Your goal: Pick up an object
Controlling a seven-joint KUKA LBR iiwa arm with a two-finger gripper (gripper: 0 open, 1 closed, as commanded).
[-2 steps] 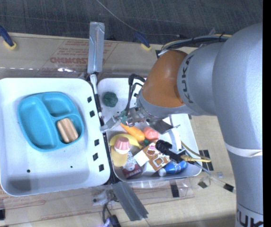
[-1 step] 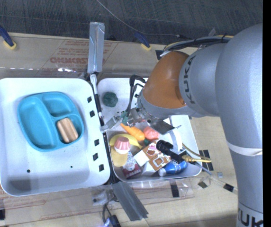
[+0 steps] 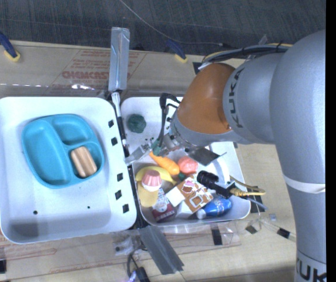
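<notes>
My gripper (image 3: 158, 145) is low in the right bin (image 3: 134, 106), mostly hidden under the orange wrist band. It hovers just above the left end of an orange carrot (image 3: 163, 160). Beside the carrot lie a red tomato (image 3: 187, 165), a yellow banana (image 3: 156, 174) and a pink-topped cupcake (image 3: 151, 180). A dark green ball (image 3: 135, 122) rests up-left of the gripper, near the bin's far wall. I see nothing between the fingers.
A brown-and-white waffle toy (image 3: 192, 194), a blue item (image 3: 217, 207) and a dark red box (image 3: 164, 215) crowd the right bin's near side. The left bin (image 3: 15, 216) holds a blue divided plate (image 3: 50, 140) with a tan bun (image 3: 83, 161) in its lower right compartment.
</notes>
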